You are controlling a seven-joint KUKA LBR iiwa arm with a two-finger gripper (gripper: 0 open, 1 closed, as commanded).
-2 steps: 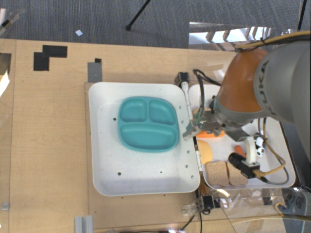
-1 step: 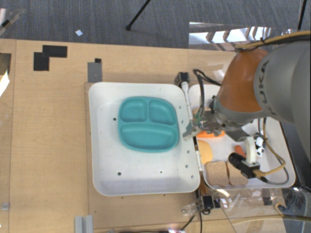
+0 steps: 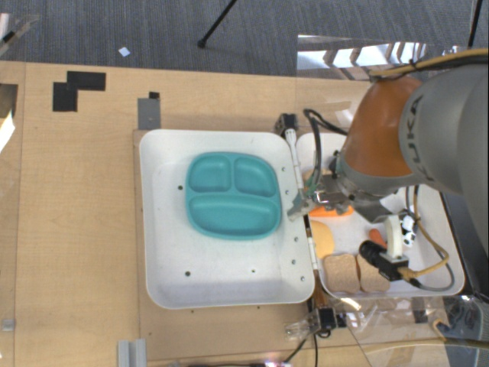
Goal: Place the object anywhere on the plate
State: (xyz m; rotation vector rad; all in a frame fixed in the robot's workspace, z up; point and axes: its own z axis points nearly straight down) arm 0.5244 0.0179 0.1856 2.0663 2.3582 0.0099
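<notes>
**K:** Arm (image 3: 412,128) is closest to the lens, grey body with the orange band, covering much of the right bin (image 3: 451,281). Gripper (image 3: 306,199) sits at the divider between the 2 bins, low over the right bin's left edge.

**M:** Open or closed?

**K:** Cannot tell. The wrist hides that end and the metal parts blur together. Nothing visibly held.

**M:** Where's the object?

**K:** Several candidates, all in the right bin. Orange piece (image 3: 330,211) just below the gripper, partly under the wrist. Yellow rounded item (image 3: 324,239) beside the divider. Tan block (image 3: 351,274) near the front wall. Small red thing (image 3: 373,249) right of those. My guess is the orange one, since the gripper hovers right by it.

**M:** Plate?

**K:** Teal plate (image 3: 231,196), 3 compartments, in the middle of the left bin (image 3: 229,293). Nothing on it.

**M:** So pick stage.

**K:** Likely pick or just after. Items crowd the divider wall, so a grasp there risks clipping the rim. Transfer is short: plate is near, just across the divider.
</notes>
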